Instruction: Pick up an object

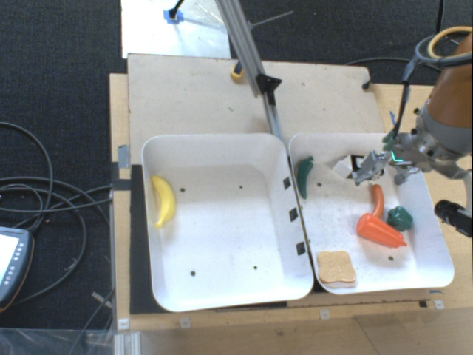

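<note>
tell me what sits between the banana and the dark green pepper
In the camera view, bare white floor of the left bin and the two bins' adjoining walls separate the banana from the green pepper.

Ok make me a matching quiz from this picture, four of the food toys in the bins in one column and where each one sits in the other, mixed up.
Things:
1. banana
2. bread slice
3. carrot
4. green pepper

Places:
A. right bin, front edge
B. left bin, by its left wall
C. right bin, against the wall next to the left bin
D. right bin, beside the sausage

Pairs: 1-B, 2-A, 3-D, 4-C
</note>
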Robot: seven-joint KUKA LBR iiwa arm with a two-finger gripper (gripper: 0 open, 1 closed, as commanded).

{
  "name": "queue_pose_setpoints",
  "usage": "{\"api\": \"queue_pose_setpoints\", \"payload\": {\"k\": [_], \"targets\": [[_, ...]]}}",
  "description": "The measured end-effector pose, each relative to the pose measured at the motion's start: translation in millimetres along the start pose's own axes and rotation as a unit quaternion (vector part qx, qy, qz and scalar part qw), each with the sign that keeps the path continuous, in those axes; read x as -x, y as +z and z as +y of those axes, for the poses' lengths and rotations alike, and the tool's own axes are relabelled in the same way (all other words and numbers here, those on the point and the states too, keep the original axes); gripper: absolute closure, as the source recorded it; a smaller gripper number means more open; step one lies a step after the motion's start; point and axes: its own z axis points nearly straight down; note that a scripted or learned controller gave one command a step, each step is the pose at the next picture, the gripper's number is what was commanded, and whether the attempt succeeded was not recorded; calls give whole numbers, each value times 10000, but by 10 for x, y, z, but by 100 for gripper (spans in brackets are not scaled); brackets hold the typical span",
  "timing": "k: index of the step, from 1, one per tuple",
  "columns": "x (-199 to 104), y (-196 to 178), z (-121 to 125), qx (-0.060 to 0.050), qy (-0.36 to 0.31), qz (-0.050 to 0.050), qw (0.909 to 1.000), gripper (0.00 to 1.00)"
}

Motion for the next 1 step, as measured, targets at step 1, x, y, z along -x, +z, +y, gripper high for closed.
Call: {"api": "queue_pose_setpoints", "payload": {"k": [1], "targets": [[2, -18, 7, 20, 8, -4, 10000, 0]]}}
